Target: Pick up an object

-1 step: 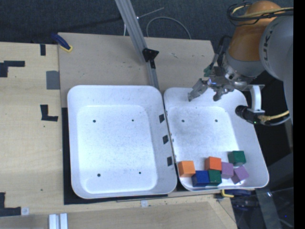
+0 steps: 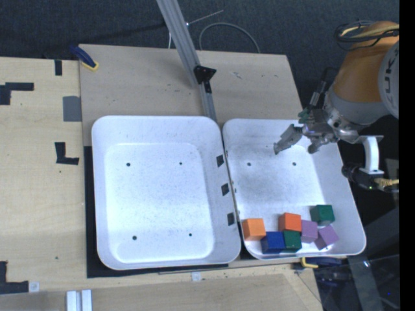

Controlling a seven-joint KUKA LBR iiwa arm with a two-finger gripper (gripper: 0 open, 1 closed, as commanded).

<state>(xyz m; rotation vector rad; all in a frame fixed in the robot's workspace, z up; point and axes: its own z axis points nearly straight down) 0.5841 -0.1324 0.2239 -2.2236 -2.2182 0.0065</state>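
Seven blocks: clustered in the right bin's (image 2: 259, 141) near corner — orange (image 2: 253, 227), blue (image 2: 273, 241), red-orange (image 2: 290, 222), two green (image 2: 321, 213), two purple (image 2: 309, 230).
Camera view, gripper (image 2: 299, 140): held above the bin's far end, fingers spread apart, nothing between them, well apart from the blocks.
Risk, packing: blocks are seen touching; a finger may be landed on a neighbour and no grasp made.
Risk, wall: blocks beside the rim could be pinned or missed.

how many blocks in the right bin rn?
7, all clustered at the near edge of the right bin: orange block, second orange, blue, green, dark green, two purple. More could hide behind these.
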